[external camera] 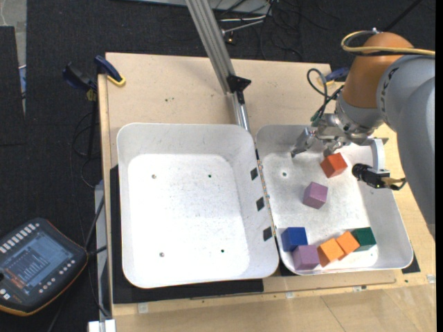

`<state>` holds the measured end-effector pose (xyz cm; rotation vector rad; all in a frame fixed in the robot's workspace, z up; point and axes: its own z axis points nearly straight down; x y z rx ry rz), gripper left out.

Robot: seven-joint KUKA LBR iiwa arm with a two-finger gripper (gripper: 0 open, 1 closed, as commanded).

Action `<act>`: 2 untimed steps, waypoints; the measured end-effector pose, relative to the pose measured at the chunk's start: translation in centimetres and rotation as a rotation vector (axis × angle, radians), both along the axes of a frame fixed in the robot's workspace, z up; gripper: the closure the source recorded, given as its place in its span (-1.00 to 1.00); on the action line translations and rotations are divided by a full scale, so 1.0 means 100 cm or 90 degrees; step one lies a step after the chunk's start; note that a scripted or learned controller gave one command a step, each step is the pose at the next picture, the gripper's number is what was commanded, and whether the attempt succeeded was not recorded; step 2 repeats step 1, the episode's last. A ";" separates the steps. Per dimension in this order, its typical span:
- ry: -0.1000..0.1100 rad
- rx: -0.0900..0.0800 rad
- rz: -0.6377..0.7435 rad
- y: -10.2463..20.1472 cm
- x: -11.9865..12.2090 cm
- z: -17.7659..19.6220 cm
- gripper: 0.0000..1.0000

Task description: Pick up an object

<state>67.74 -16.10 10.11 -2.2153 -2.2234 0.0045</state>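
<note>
In the camera view my gripper (311,149) hangs over the far end of the right bin (387,216), and its two fingers stand apart, open. One fingertip (296,151) points left toward the bin's far wall. An orange-red cube (334,164) sits just right of and below the other finger, outside the gap, tilted on the bin floor. Nothing is between the fingers. A purple cube (315,194) lies alone mid-bin. Along the near wall sit a blue cube (294,238), a second purple cube (306,256), two orange cubes (331,250) and a green cube (363,238).
The left bin (131,185) adjoins the right bin along a shared rim with black clips. A slanted aluminium pole (221,54) ends at the bins' far junction. A black cable connector (370,175) hangs off the wrist. A teach pendant (34,265) lies at the lower left.
</note>
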 end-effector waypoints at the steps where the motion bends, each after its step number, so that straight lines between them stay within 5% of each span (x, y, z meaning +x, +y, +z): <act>1: -0.005 -0.001 0.000 0.000 0.002 0.015 1.00; 2: -0.005 -0.001 0.000 0.000 0.002 0.015 1.00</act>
